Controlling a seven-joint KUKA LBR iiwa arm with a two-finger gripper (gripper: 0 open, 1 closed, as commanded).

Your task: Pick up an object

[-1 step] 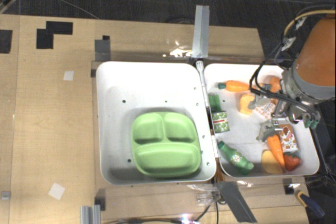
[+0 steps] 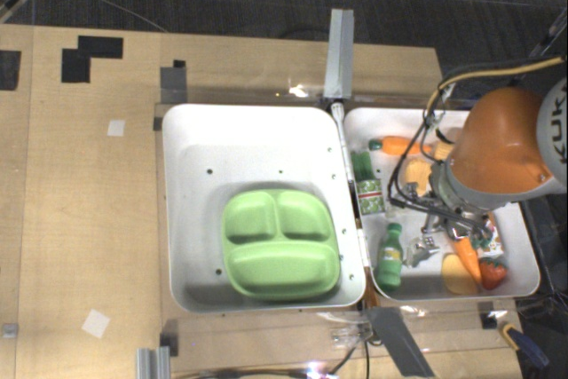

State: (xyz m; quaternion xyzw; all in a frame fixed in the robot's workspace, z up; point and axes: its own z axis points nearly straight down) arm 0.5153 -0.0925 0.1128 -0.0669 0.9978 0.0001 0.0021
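My gripper (image 2: 424, 246) hangs low in the right bin (image 2: 525, 255), under the orange wrist band (image 2: 497, 148), among several toy foods. A green bottle (image 2: 389, 255) lies just left of it. Right of it lie an orange carrot (image 2: 465, 258), a yellow piece (image 2: 457, 281) and a red piece (image 2: 493, 274). A second green bottle (image 2: 365, 184) rests along the bin's left wall, and an orange item (image 2: 397, 146) sits at the back. The arm hides part of the bin's middle.
The left bin (image 2: 195, 146) holds a green divided tray (image 2: 280, 242). A metal post (image 2: 339, 56) stands behind the divider between the bins. Cables (image 2: 461, 80) loop above the arm. The wooden bench (image 2: 80, 217) spreads out to the left.
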